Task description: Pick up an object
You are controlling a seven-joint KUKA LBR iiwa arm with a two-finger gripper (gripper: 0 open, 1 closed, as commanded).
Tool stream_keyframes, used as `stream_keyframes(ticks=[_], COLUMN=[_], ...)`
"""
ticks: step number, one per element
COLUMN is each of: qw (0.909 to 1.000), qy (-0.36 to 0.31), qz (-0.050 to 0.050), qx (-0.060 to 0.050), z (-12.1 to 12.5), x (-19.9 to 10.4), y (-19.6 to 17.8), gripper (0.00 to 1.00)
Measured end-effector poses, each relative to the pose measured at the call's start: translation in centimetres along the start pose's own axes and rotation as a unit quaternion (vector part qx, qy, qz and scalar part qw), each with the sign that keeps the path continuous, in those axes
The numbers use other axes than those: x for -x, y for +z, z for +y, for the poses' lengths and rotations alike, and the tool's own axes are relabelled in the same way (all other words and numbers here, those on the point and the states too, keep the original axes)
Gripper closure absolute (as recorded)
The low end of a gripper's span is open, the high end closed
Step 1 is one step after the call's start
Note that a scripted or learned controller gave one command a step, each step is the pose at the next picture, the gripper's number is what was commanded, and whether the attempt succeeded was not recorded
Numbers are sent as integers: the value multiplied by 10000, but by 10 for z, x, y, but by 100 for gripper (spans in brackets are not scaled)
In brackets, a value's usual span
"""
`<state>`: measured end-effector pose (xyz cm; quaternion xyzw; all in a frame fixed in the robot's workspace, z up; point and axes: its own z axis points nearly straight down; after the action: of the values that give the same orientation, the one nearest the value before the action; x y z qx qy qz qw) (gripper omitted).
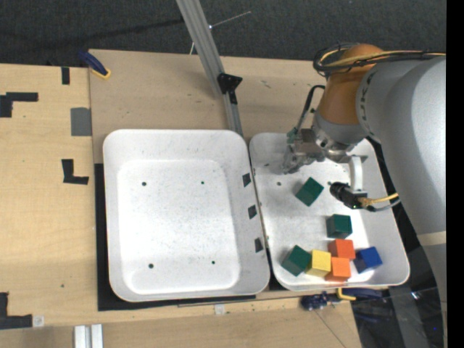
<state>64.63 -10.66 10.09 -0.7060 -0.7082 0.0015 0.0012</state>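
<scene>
My gripper (293, 158) hangs over the far part of the right bin (270, 194), under the orange-banded wrist. A dark green block (309, 192) lies tilted on the bin floor just below and right of the gripper, apart from it. Another green block (338, 226) sits further toward the front. At the bin's front edge is a cluster: a green block (296, 259), a yellow block (320, 261), two orange blocks (341, 258) and a blue block (369, 258). Nothing shows between the fingers.
The left bin (177, 212) stands beside the right one, with black clips (251, 211) along the shared rim. A slanted metal pole (210, 49) crosses the back of the bench. The grey arm body (417, 143) covers the right side.
</scene>
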Motion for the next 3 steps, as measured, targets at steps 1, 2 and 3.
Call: stream_keyframes(ticks=[1, 2, 3], qw=[10000, 10000, 10000], qy=[13, 10, 8], qz=[2, 1, 0], qx=[38, 35, 42], z=[-8, -10, -9], x=[1, 3, 3], y=[-58, -101, -146], gripper=[100, 100, 100])
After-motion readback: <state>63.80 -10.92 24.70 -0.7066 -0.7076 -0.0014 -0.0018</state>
